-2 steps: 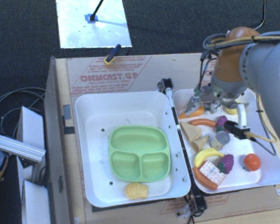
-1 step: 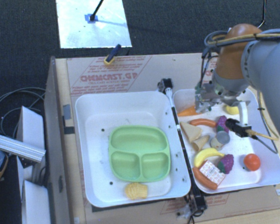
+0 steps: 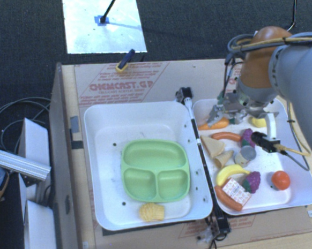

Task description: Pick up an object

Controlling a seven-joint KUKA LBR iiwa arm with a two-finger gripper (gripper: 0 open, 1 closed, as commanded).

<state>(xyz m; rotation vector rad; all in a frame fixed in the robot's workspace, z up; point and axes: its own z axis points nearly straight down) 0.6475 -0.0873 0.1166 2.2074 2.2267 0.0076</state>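
I am reaching in from the right, my wrist hanging over the far end of the right bin (image 3: pixel 306 190), where the toy food is heaped. My gripper (image 3: pixel 223 112) sits low above the far left corner of that bin, right over an orange carrot-like piece (image 3: pixel 214 125). I have come in here because the pile is thinner at this end, so there is room to drop beside a single item without shoving its neighbours.

As for my fingers, I cannot tell whether they are spread or pressed together; the wrist body hides most of them, and nothing is plainly pinched between them.

The carrot-like piece lies flat on the bin floor, just beside the divider between the two bins. Its long axis runs roughly left to right across the view, tilted a little, with what I take to be the narrow end pointing toward the divider. To grasp it well I should close across the short width, not along that length.

The left bin (image 3: pixel 99 125) holds a green divided tray (image 3: pixel 155 169) lying flat and a yellow corn piece (image 3: pixel 151 211) near its front edge, well apart from me.
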